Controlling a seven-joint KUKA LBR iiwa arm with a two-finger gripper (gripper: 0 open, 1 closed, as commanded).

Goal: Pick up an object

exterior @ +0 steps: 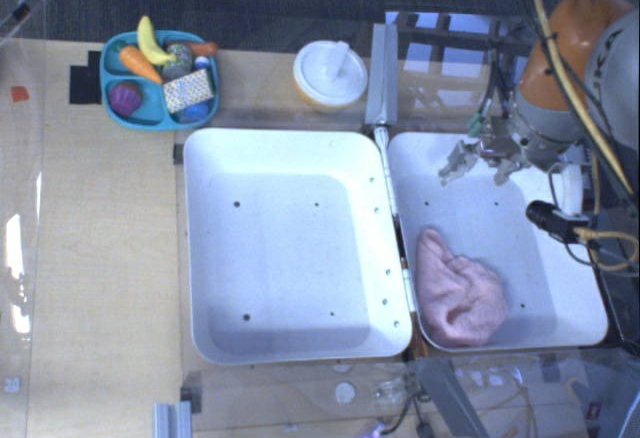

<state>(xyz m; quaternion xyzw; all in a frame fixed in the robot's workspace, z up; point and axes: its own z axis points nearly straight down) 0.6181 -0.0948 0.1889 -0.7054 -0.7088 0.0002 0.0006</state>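
Note:
A crumpled pink cloth [457, 292] lies in the near left part of the right bin [560, 326]. My gripper [478, 162] hangs over the far part of that bin, well above and behind the cloth. Its fingers are spread apart, with nothing between them. The grey arm with its orange band [575, 31] comes in from the right.
The left bin [290, 246] sits beside the right one, a metal divider between them. Behind the bins stand a blue tray of toy food [158, 76] and a white lidded bowl [330, 73]. Black cables and a connector [560, 221] hang over the right bin's right side.

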